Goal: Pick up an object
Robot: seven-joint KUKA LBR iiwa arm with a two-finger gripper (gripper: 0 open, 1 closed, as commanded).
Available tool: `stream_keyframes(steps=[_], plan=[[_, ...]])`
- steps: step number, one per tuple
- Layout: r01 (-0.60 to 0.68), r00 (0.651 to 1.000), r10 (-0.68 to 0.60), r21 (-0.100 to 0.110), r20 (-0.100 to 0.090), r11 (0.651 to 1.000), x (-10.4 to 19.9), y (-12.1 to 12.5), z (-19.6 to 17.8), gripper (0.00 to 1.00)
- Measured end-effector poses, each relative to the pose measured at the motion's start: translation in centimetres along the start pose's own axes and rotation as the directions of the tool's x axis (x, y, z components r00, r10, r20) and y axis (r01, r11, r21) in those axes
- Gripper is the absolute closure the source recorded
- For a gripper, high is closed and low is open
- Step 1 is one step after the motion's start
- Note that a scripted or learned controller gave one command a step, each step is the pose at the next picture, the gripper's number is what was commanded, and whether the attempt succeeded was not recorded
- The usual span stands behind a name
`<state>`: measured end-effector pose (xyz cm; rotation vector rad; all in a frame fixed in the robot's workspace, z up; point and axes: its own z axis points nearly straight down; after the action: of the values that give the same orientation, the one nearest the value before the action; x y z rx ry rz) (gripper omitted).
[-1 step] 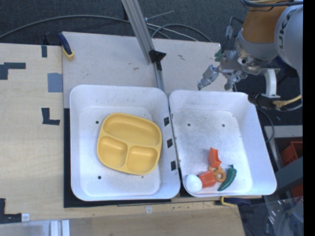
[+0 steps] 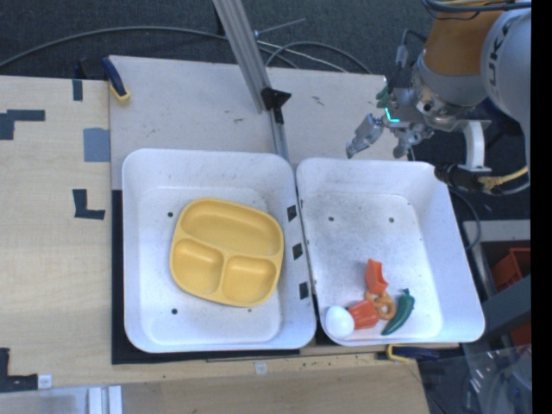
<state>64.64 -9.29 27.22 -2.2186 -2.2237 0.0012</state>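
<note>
My gripper [image 2: 381, 143] hangs above the far edge of the right bin [image 2: 431, 231], with its two fingers spread apart and nothing between them. In the near corner of that bin lies a small heap: a white egg [image 2: 339, 320], an orange piece [image 2: 374, 276], a red-orange piece [image 2: 365, 312], a pretzel [image 2: 385, 305] and a green pepper [image 2: 400, 312]. The heap sits well in front of the gripper, toward the near rim.
A yellow divided plate [image 2: 227, 251] lies in the left bin [image 2: 147, 231]. A slanted metal pole [image 2: 246, 37] rises behind the bins, ending at a black clamp [image 2: 274, 98]. Cables [image 2: 483, 178] hang on the right by the arm.
</note>
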Motion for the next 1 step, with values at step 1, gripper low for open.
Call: stream_keyframes(steps=[1], plan=[[-0.001, 1.000, 0.001, 0.007, 0.001, 1.000, -0.58, -0.90, 5.65, 0.00]])
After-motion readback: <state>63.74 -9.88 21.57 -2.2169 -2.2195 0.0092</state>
